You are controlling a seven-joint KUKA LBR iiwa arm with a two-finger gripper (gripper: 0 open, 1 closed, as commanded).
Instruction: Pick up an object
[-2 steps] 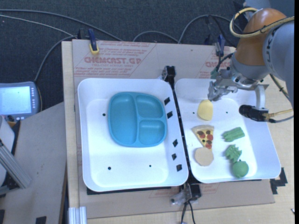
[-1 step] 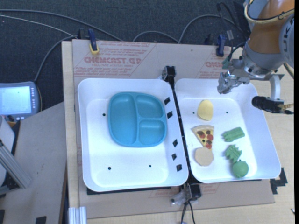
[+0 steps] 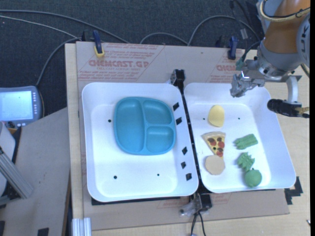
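Your gripper (image 3: 239,89) hangs over the far edge of the right bin (image 3: 275,132), at the top of the tray. I cannot tell how it stands, and nothing shows inside it. All the toy food is in this bin, so this is where you pick.

The closest thing is the yellow lemon-shaped toy (image 3: 216,115). It sits just below and a bit left of the gripper, apart from the other toys. I think it is your best pick. Come straight down over its middle. It looks round and smooth, so it may slip or roll if you pinch it near an end. Squeeze across its fat part.

The pizza slice (image 3: 215,143) is flat, a triangle with red dots on it. The round tan cookie shape (image 3: 214,165) is flat too and touches the tip of the pizza. Flat things lie low on the floor and look hard to get under, so I would leave them.

On the right are three green toys: a bumpy leafy piece (image 3: 245,141), a small spiky one (image 3: 244,160), and a round green ball shape (image 3: 253,177) near the front corner. The last two are close together.

The left bin (image 3: 98,171) holds a blue plate with three sections (image 3: 144,126). It looks like smooth hard plastic and wide, so it is not easy to pinch.
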